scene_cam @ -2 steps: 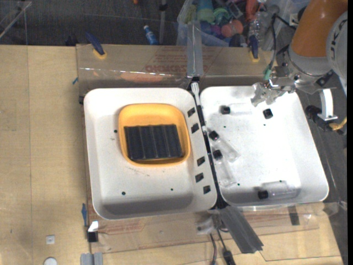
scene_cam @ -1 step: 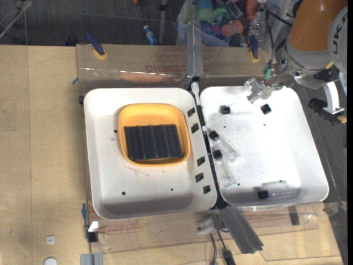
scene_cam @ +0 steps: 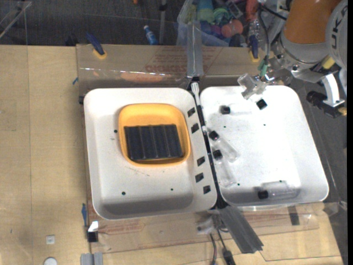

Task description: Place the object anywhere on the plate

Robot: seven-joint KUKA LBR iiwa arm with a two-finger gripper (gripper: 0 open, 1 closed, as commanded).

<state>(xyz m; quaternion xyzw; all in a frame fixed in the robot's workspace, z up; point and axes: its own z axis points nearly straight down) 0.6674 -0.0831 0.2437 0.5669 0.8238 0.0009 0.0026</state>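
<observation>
Camera view: the end effector (scene_cam: pixel 255 87) hangs at the far edge of the right bin (scene_cam: pixel 287 148), below the arm's orange band (scene_cam: pixel 309 10). It looks translucent and pale against the white bin floor, and I cannot tell whether it is open, closed, or gripping anything.

Well to its left and nearer the camera, in the left bin (scene_cam: pixel 102 164), lies the orange plate (scene_cam: pixel 128 117). A dark ribbed object (scene_cam: pixel 153 142) already rests flat on the plate, inside its rim. Judging from that, the placing looks done; what is left, if anything, is for the arm to clear away. If another object were meant, I see none near the end effector.

Writing: the arm's grey casing (scene_cam: pixel 337 21), up and to the right of the end effector, bears a few dark letters cut by the frame edge, too partial to read surely. The counter (scene_cam: pixel 38 148) shows no legible labels.
</observation>
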